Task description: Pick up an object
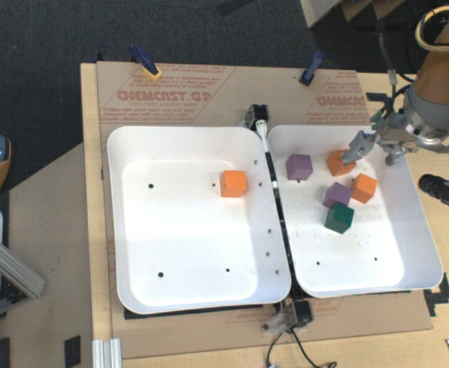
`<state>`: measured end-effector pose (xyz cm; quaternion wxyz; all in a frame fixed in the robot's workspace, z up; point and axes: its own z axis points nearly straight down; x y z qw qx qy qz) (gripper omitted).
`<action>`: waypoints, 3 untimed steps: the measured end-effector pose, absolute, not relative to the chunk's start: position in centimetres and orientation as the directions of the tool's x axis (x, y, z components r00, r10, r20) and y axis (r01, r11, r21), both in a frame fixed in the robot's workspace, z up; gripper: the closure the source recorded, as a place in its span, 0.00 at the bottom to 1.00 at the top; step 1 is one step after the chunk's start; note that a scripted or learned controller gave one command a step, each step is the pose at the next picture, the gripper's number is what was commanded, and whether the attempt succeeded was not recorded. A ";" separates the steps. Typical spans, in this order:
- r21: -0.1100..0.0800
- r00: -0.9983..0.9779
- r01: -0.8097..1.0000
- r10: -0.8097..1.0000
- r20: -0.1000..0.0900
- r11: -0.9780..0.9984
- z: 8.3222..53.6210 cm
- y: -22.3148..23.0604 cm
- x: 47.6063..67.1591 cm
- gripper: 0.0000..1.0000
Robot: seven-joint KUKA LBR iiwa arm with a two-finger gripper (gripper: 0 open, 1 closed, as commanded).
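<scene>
Nearest the camera in the right bin (408, 271) sits a green cube (339, 218), with a purple cube (337, 195) touching it just behind and an orange cube (364, 187) beside that. Farther back, the gripper (371, 151) hangs low over another orange cube (337, 162), one finger (355, 149) at the cube's right edge; whether it is spread or pinching cannot be told. A second purple cube (299, 167) lies left of it, and a lone orange cube (234, 183) rests in the left bin (125, 205).
</scene>
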<state>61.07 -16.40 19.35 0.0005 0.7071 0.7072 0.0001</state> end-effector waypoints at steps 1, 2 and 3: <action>0.009 0.000 1.000 1.000 -0.003 0.000 10.3 -14.5 63.7 0.00; 0.002 0.000 1.000 1.000 -0.001 0.000 10.8 -14.4 63.5 1.00; 0.001 0.000 1.000 1.000 -0.001 0.000 10.8 -14.4 63.5 0.00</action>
